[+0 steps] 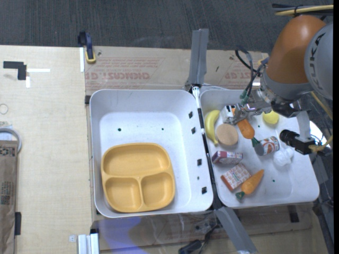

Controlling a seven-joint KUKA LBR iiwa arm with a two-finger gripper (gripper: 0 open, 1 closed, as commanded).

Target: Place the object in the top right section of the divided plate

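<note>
1. Camera view: jaws (244, 112) hover low in the right bin (296, 194) above an orange piece (246, 128); their opening, I cannot tell.
2. Grip squarely, then cross to the divided plate (138, 176).

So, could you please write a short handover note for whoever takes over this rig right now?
Tool: low over the back of the right bin, among the toy food near the banana; whether it is open or shut can't be told, and nothing is seen held.
Divided plate: yellow, in the left bin, all three sections bare.
Right bin also holds a carrot, a small can, a lemon and small cartons.
Done: nothing placed yet.
Left: grasp one item, carry it to the left bin, set it in the plate's top right section.
</note>
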